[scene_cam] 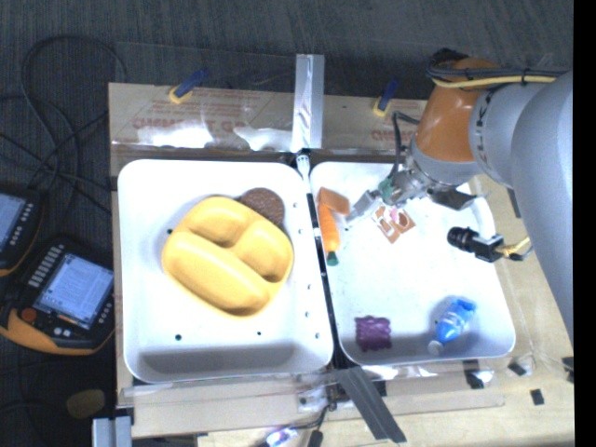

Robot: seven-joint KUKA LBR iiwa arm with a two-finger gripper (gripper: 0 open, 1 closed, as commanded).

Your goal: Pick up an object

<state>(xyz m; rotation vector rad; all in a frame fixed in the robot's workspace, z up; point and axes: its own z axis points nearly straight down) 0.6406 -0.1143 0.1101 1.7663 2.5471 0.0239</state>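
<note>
Reaching in from your right, the arm is bent over the far right corner of the right bin, orange band sitting above the wrist. The wrist angles down and to your left, so the tool sits low in the bin's far left part.

Tool state: can't tell open or closed from this angle. You can't see anything held in it.

Pick candidates in the right bin:
- orange stick with a green tip, lying along the left wall, just beside the tool tip
- small red-and-white item, just beside the tool on its near side; touching or not, can't tell
- purple lump, near the front wall, well apart from the tool
- blue item, front right, well apart from the tool

Left bin on the table: big yellow lump mid-bin, with a brown disc touching its far side.
</note>
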